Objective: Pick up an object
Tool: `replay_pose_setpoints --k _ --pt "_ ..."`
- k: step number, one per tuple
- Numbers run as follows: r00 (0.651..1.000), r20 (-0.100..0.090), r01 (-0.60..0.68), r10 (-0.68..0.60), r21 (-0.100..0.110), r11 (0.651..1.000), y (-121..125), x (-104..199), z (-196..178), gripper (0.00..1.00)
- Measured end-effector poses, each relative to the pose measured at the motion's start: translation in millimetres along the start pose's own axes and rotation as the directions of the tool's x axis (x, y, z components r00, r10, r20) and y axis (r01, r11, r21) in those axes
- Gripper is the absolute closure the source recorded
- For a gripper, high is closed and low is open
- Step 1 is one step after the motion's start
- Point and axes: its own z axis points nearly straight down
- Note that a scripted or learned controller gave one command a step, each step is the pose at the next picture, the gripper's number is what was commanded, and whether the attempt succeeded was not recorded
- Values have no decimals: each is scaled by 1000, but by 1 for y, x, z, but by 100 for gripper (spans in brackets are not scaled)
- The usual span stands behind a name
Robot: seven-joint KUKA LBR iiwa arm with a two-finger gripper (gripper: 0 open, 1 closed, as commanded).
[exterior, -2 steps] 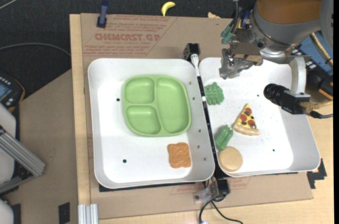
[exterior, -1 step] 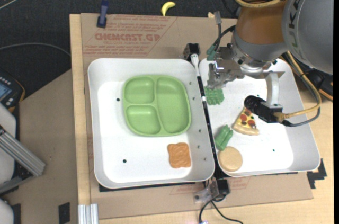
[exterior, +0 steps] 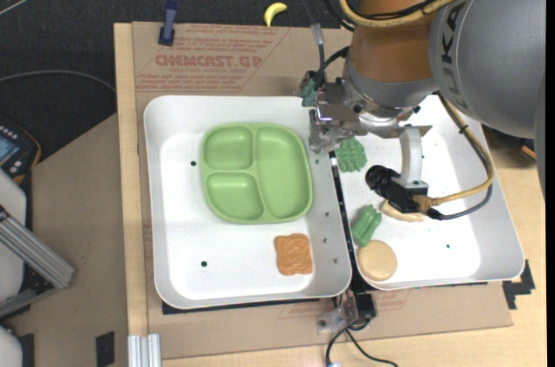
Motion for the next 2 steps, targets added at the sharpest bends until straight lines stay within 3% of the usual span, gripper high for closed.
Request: replay_pose_setpoints --k 1,2 --pt "1000 -1 4 -4 4 1000 -63 74 10 100" --pt "1000 -4 -7 7 -23 1000 -70 30 -188 100"
